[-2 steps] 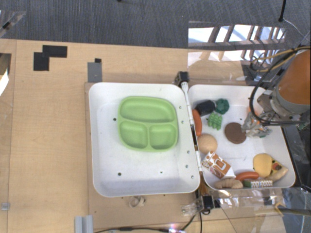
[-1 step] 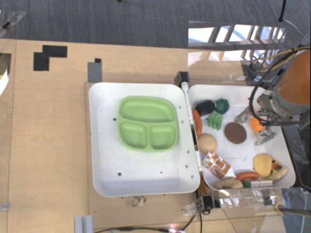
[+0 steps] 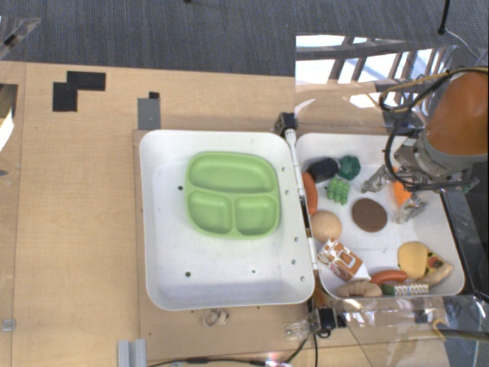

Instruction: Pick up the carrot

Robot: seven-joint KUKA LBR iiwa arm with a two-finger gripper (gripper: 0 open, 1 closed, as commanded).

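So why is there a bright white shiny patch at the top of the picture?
In the camera view, glare whitens the clear panel behind the right white bin; the green divided tray looks evenly lit; the gripper around the orange carrot looks slightly soft.

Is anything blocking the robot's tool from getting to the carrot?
No, nothing visible. The tool is already right at the orange carrot, which shows between its fingers in the right bin. The brown disc lies apart, to the side.
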